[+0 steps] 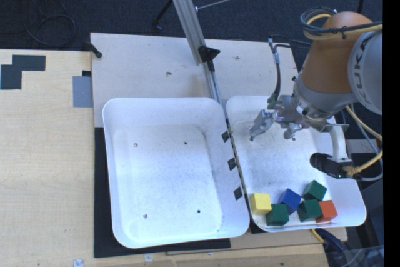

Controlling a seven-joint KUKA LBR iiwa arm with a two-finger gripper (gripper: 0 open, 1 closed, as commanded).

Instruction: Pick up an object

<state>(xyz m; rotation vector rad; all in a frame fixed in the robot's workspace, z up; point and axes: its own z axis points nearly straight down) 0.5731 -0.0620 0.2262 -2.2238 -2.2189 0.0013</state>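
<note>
Several small blocks lie clustered at the near end of the right bin [275, 162]: a yellow block [260, 202], a blue block [290, 198], three green blocks [277, 215] [309, 209] [315, 189] and an orange block [327, 211]. My gripper [274, 129] hangs over the far part of that bin, well away from the cluster. It is open, its two fingers [258, 128] spread apart with nothing between them.
The left bin [162, 169] sits beside the right one, with black clips [232, 163] along the shared rim. A slanted metal rail [187, 15] rises behind the bins. The arm's orange band [334, 40] and cables [359, 162] hang over the right bin's right side.
</note>
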